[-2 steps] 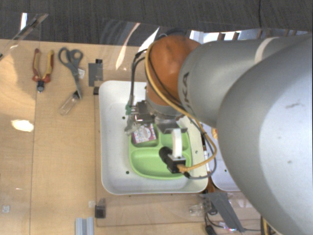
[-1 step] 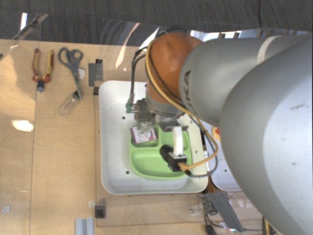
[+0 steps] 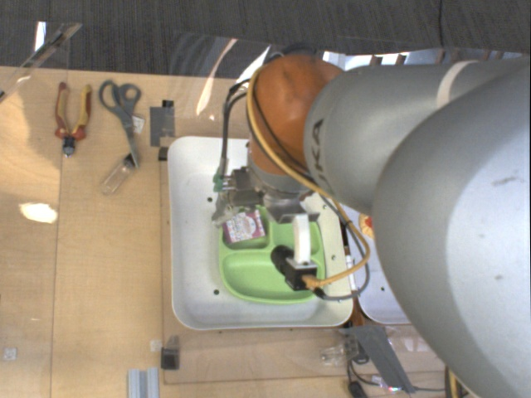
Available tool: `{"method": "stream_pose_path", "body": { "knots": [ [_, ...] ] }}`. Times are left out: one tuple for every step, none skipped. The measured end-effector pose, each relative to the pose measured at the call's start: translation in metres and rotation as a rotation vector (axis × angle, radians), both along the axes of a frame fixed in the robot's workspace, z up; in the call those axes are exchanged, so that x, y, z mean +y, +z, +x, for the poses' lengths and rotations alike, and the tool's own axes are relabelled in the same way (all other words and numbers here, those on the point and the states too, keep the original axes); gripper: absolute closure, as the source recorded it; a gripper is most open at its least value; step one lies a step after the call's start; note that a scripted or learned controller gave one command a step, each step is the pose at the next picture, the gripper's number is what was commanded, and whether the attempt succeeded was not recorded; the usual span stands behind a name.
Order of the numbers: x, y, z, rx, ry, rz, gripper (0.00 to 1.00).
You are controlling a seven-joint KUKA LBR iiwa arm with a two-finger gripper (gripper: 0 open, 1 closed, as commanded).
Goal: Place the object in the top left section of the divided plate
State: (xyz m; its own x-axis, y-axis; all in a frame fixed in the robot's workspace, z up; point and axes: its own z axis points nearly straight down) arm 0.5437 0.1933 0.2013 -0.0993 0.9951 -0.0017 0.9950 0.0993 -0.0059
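Right, the arm (image 3: 398,164) reaches in from the right and covers most of the left bin (image 3: 187,247). The gripper (image 3: 241,204) sits over the far left corner of the green plate (image 3: 257,282). From this angle the wrist hides it, so I cannot tell if it is open or closed, or if it has hold of anything.

The object (image 3: 246,227), a small purple and pink packet, lies just near of the gripper. It looks to be in the plate's far left section, which I take as the top left one. I can't tell if it rests flat on the plate floor or hangs just above it.

Risks as I judge them:
- If the gripper has hold of the packet and lifts, the packet comes out of the section again.
- If released from a height, a light packet could bounce or slide over the divider into the big near section.
- The packet's right edge seems close to a divider, so it may end up straddling the ridge.
- The yellow cable (image 3: 336,276) and black fitting (image 3: 290,272) hang low over the plate's right side. On retreat they could snag the rim and drag the plate, tipping the packet out.

Scissors (image 3: 123,114) and pliers (image 3: 70,116) lie well apart on the bench, no concern.
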Motion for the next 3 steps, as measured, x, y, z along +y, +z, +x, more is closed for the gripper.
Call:
{"method": "stream_pose_path", "body": {
  "knots": [
    [0.000, 0.008, 0.001, 0.003, 0.006, -0.001, 1.00],
    [-0.061, -0.041, 0.045, -0.002, 0.036, 0.001, 1.00],
    [-0.061, -0.041, 0.045, -0.002, 0.036, 0.001, 0.00]
  ]
}}
